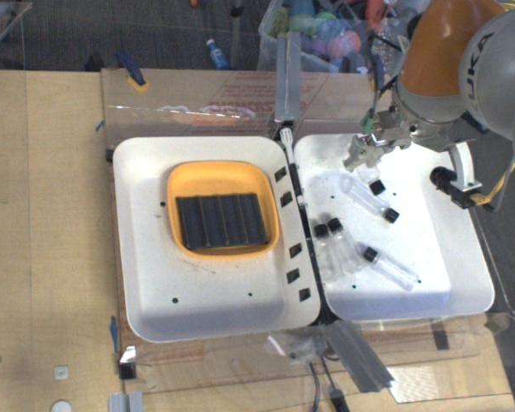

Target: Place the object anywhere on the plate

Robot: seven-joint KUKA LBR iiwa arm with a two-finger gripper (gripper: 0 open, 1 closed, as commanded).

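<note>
An orange plate (178,187) sits in the left bin (146,290). A dark ribbed rectangular block (221,221) lies flat on it. In the right bin (446,273) lie several clear tubes with black caps: one (366,197) near the middle, one (388,267) toward the front, and one (330,251) by the divider. My gripper (365,148) hangs over the far left part of the right bin, just above the middle tube and apart from the plate. Nothing shows between its fingers.
A black divider strip (293,221) with clips runs between the two bins. A black fitting on the arm (446,178) hangs over the right bin's far right. A clear box of coloured toys (343,15) stands behind the bench.
</note>
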